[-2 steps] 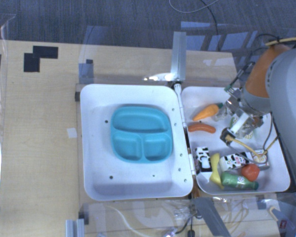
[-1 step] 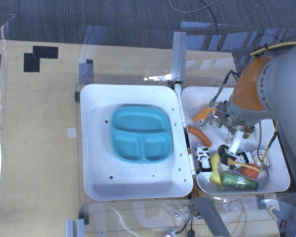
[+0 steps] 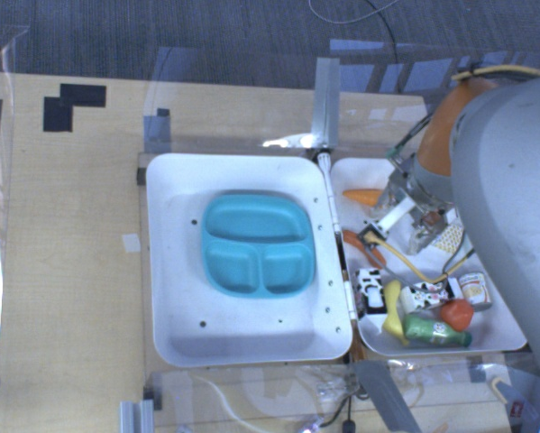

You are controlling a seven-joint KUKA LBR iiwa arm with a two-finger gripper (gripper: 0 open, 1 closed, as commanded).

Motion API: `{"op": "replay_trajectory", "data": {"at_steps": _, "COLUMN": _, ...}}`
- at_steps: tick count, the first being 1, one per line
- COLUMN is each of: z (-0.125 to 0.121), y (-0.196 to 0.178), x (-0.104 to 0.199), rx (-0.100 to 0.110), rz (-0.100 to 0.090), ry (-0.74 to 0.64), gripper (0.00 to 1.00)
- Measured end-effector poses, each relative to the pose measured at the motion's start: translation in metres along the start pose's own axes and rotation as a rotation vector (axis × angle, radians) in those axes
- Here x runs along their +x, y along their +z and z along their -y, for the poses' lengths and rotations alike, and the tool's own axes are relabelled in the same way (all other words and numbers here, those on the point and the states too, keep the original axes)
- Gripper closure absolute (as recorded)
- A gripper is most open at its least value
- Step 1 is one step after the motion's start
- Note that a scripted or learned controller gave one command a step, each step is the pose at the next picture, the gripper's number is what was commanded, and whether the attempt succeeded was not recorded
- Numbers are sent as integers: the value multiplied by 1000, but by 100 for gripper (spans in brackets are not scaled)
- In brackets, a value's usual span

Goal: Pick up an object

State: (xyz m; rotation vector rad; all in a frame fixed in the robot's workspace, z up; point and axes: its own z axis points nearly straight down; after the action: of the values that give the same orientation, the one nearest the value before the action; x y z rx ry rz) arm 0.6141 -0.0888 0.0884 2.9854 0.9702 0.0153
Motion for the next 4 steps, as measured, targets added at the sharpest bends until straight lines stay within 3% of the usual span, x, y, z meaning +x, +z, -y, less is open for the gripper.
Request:
{"op": "replay_trajectory", "data": {"at_steps": 1, "z": 36, "y": -66, "x": -98, "rx": 5, "rz": 8, "ry": 353, "gripper": 0}}
{"op": "replay_trajectory", "data": {"at_steps": 2, "z": 62, "y": -96, "x": 10, "rx": 5, "rz": 8, "ry": 210, "gripper": 0}}
{"op": "replay_trajectory", "data": {"at_steps": 3, "z": -17, "y": -66, "x": 34, "rx": 4, "rz": 8, "ry": 26, "gripper": 0}}
{"op": "replay_trajectory", "data": {"at_steps": 4, "z": -17, "y": -77, "x": 37, "rx": 3, "rz": 6, "ry": 16, "gripper": 100}}
